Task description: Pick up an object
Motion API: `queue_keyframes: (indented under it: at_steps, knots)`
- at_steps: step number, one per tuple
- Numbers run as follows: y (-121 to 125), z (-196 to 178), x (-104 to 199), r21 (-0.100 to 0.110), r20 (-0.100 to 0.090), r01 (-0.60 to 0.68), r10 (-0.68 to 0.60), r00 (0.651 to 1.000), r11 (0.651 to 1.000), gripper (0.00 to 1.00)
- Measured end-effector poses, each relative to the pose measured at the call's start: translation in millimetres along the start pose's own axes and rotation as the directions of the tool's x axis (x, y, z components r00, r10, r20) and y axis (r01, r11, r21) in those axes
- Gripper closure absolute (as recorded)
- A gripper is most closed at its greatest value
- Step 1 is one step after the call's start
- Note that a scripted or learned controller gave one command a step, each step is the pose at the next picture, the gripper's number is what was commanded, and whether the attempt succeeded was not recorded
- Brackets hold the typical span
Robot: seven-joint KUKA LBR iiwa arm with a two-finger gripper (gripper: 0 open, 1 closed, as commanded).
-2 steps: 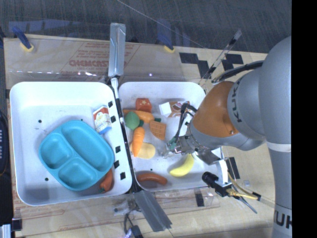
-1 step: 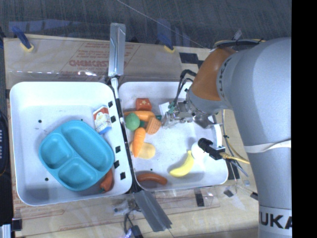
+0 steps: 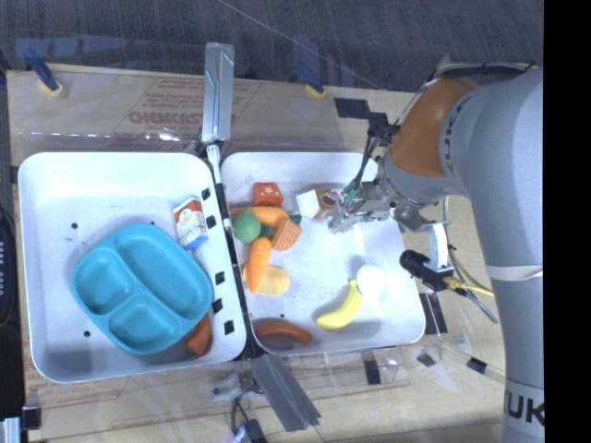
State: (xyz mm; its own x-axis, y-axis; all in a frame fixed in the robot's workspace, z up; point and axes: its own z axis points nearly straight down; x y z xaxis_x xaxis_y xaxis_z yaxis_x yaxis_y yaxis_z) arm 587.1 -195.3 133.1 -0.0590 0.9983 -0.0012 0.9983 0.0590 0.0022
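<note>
Now: gripper low over the right bin

Toy food fills the right bin [image 3: 392, 326]: a banana [image 3: 340, 310] near the front, a carrot [image 3: 259, 259] and corn [image 3: 287, 235] at left. Gripper [image 3: 346, 212] sits at the far right of it, beside a small brown-and-white item [image 3: 319, 201]; whether it's open or closed, can't tell. Blue tray [image 3: 138, 289] fills the left bin [image 3: 46, 192].

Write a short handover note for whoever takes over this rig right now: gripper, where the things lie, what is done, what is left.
Gripper: low over the back of the right bin; nothing visibly held.
Right bin: banana near the front, white ball beside it, sausage at the front edge, carrot and red block on the left side.
Left bin: blue tray, small carton.
Done: no pick yet.
Left: grasp and lift one thing.
</note>
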Motion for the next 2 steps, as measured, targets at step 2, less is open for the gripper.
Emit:
queue_keyframes:
  at_steps: [2]
  knots:
    - [-106.7, -0.2, -8.2, 0.006, -0.002, 0.009, -0.009, 1.000, 1.000, 0.00]
